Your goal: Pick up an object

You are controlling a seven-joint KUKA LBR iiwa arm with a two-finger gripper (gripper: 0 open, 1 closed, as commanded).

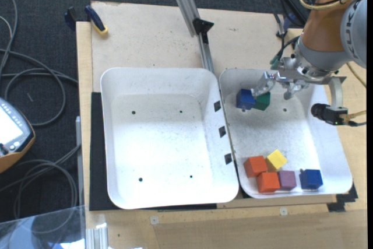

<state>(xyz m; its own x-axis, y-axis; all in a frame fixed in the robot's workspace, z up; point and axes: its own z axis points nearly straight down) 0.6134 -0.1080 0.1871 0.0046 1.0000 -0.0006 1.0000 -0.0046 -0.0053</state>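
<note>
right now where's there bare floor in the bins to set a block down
The left bin has a bare floor, wall to wall. In the right bin, the middle strip is free, between the blue block and green block by the gripper and the near-edge cluster: two orange, yellow, purple and blue. That near edge is crowded.

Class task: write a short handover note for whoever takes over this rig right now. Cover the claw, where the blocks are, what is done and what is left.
Claw: over the far end of the right bin, beside the blue block and green block; grip state unclear.
Near end: two orange blocks, a yellow block, purple block, second blue block.
Done: no lift confirmed.
Left: pick up one block.
</note>
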